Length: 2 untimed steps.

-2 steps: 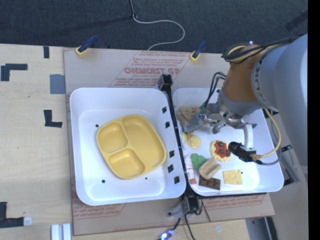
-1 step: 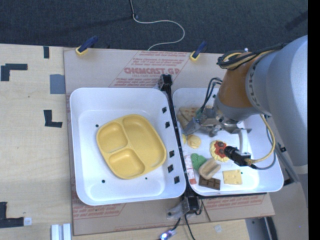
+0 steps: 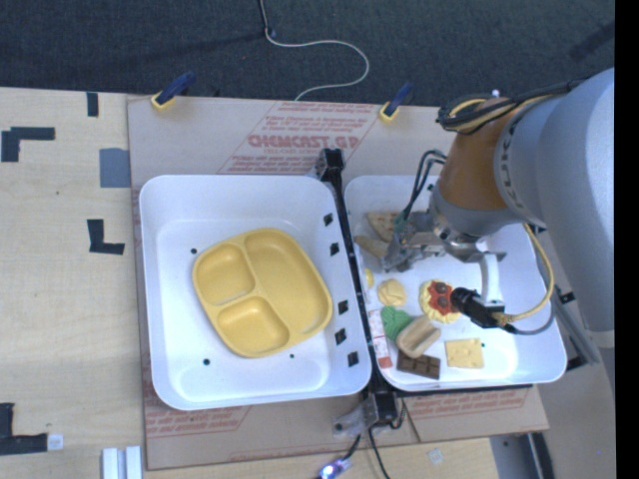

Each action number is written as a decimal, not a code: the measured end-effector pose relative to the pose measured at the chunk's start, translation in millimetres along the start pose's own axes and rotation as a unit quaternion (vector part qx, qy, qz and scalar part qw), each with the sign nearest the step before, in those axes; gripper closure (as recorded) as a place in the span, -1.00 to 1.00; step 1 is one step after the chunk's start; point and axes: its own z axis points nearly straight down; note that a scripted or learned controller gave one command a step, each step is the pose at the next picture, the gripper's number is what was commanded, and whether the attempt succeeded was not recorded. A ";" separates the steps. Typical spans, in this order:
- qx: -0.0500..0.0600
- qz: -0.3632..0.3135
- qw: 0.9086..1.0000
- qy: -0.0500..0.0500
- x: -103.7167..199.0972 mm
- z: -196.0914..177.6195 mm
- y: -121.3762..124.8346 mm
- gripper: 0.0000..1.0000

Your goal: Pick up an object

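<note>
Arm (image 3: 559, 168); "CHEMCAST" board (image 3: 300, 140)

Grey end effector (image 3: 397, 252), orange band above it. Just below it: pale yellow round piece (image 3: 391, 292), green piece (image 3: 396, 320), tan roll (image 3: 418, 337), dark brown bar (image 3: 419, 366), yellow square slice (image 3: 463, 353), red-and-yellow piece (image 3: 437, 299). Well left: yellow compartment tray (image 3: 262, 290) in white bin (image 3: 165, 267). Tan bench (image 3: 60, 297) with black marks.

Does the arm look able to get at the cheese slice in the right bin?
Probably yes. The cheese slice lies flat near the front of the right bin, uncovered, with the gripper farther back in the same bin.
</note>
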 end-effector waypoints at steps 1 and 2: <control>-0.002 0.001 1.000 0.000 -1.5 -44.4 6.9 1.00; -0.003 0.000 1.000 0.000 -1.1 -107.9 8.1 1.00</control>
